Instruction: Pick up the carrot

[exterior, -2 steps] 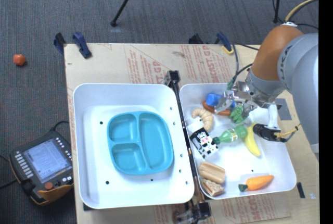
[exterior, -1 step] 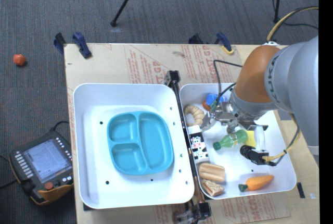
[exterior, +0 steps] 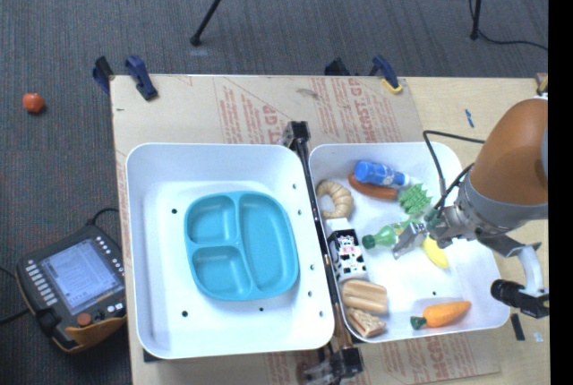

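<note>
Left white bin: blue three-compartment plastic tray. Right white bin: blue bottle, beige bagel ring, black-and-white cow-print carton (near the divider).

Colours, located relative to the blue sectioned tray: the tray lies in a white bin. In the white bin to its right: an orange carrot with green top; a yellow banana; a green bottle; a blue bottle; a black-and-white patterned carton; tan bread. Far left, a red-orange ball on dark grey carpet.
</note>
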Controlling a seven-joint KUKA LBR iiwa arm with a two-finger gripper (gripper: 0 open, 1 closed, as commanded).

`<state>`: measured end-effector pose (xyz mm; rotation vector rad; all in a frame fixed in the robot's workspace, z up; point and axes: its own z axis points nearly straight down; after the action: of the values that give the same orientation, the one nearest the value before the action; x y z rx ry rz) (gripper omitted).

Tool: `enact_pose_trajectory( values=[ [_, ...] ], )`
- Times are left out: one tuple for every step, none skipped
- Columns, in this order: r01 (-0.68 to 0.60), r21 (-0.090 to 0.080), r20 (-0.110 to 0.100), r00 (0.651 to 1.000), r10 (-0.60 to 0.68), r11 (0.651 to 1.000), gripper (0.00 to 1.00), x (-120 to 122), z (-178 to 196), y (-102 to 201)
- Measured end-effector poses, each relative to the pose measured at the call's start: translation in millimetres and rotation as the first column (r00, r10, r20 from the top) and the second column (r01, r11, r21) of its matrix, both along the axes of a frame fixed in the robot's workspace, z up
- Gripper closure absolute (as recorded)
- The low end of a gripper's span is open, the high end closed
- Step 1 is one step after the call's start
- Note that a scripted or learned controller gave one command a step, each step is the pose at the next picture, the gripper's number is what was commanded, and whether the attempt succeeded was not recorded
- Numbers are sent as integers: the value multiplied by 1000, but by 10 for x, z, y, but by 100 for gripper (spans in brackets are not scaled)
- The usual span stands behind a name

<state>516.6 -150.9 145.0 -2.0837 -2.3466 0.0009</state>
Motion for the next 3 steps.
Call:
enact_pose_trajectory(
  values=[
    [-54, -1, 3, 999, 54, 999, 0, 603, 596, 320],
    [21, -3, 6, 1000, -21, 1000, 0, 1182, -458, 336],
    [32, -3, 6, 999, -32, 999, 0, 887, 1408, 265]
  ],
)
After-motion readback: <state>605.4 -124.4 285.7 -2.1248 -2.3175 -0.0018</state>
